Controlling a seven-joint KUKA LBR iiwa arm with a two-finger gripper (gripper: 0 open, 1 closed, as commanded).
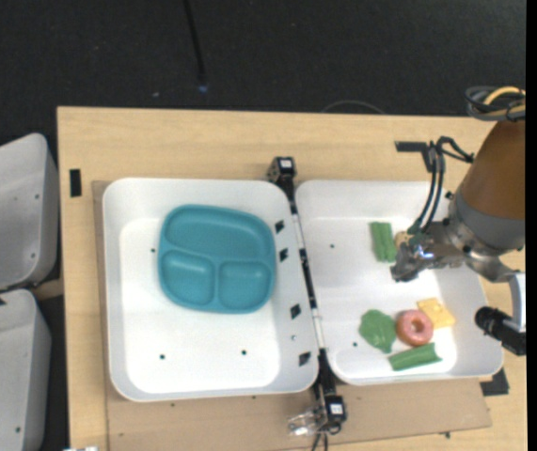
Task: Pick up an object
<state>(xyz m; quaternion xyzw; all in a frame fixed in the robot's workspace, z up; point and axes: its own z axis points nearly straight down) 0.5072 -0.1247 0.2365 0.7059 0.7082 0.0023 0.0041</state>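
My gripper [405, 265] hangs over the right bin [343, 252], just right of a green oblong piece [382, 241] and close to it. Nothing shows between its tips. Toward the bin's front lie a green leaf-shaped piece [376, 330], a pink ring donut [415, 327], a yellow wedge [435, 312] and a green stick [412, 357], all apart from the gripper. The arm's orange band [498, 172] stands at the right.
A teal divided plate [217, 258] lies in the left bin [136, 346]. A ridge with black clips [301, 271] separates the two bins. Black cables [428, 172] run beside the wrist over the bin's back right. Grey panels [5, 224] stand left of the bench.
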